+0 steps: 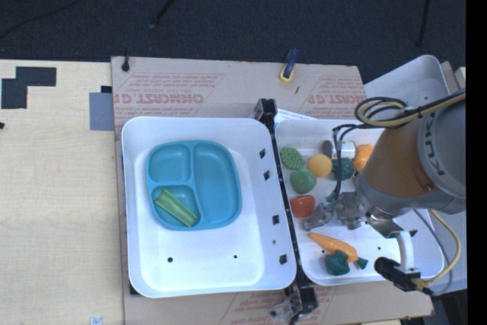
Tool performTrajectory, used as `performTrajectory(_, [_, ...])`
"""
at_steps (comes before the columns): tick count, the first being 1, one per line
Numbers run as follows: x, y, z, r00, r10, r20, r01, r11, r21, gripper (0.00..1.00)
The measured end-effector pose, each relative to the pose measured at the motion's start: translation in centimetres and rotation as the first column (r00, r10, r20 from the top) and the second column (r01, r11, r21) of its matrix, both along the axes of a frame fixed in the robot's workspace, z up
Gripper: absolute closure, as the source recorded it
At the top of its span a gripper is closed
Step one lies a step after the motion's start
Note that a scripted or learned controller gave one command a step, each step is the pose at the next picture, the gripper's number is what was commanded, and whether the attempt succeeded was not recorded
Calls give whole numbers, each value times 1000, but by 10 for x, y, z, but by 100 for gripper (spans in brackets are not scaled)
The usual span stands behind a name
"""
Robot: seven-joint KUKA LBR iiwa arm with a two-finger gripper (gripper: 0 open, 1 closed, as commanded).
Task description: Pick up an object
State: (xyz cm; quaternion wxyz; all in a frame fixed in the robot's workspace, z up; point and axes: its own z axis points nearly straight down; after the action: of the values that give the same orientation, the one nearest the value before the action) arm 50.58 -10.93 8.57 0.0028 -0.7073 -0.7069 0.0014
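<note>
My gripper [318, 218] hangs low inside the right bin [426, 255], just right of a red toy [303, 204] and above an orange carrot [332, 243]. I see nothing held in it. Around it lie several toy foods: a green ridged piece [291, 157], a yellow ball [319, 164], a round green piece [303, 180], a teal piece [337, 263] and an orange piece [364, 154] partly hidden by the arm.
The left bin [198, 270] holds a blue divided plate [217, 179] with a light green piece [175, 207] in its lower left compartment. A black divider with clips [278, 186] runs between the bins. The arm's body [411, 164] covers the right bin's right half.
</note>
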Motion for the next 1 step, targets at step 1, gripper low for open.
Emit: performTrajectory(1, [1, -2, 12, 1000, -8, 3, 8, 1000, 0, 100])
